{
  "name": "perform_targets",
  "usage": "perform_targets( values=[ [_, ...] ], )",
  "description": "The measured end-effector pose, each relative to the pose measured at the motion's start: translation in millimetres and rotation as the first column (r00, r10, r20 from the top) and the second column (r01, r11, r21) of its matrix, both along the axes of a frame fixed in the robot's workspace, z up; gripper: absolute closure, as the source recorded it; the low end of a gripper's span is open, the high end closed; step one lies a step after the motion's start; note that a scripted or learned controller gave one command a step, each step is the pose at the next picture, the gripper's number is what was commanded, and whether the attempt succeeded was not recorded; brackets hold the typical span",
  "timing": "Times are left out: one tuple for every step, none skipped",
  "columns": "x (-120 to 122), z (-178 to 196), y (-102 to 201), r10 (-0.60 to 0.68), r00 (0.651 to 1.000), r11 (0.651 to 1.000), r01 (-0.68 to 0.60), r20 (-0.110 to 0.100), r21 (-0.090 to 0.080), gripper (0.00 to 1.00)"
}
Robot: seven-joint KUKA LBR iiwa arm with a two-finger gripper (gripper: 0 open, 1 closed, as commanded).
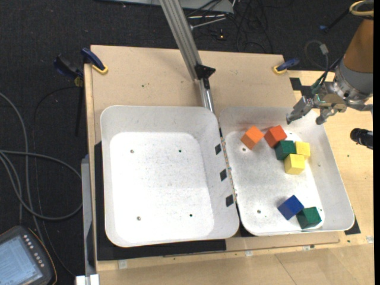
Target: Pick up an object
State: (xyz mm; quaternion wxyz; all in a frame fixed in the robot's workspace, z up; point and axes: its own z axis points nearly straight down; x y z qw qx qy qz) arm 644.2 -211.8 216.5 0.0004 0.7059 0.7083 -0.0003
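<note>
Orange block (252,137) and red block (275,136) sit near top of right bin (332,177), green and yellow ones touching beside. Gripper (307,113) hovers above bin's far edge, fingers spread, nothing held. Risk: blocks tightly clustered; descending finger could land on neighbour, shove pile, miss.

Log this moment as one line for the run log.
hand: open, above right bin's far edge | holding: nothing | blocks: in right bin | pick: not done
</note>
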Motion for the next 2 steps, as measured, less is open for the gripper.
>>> perform_targets(
  values=[
    [0.0, -0.1, 0.1, 0.0, 1.0, 1.0, 0.0, 0.0, -0.001, 0.0],
    [-1.1, -64.2, 4.1, 0.0, 1.0, 1.0, 0.0, -0.006, 0.002, 0.0]
  ],
)
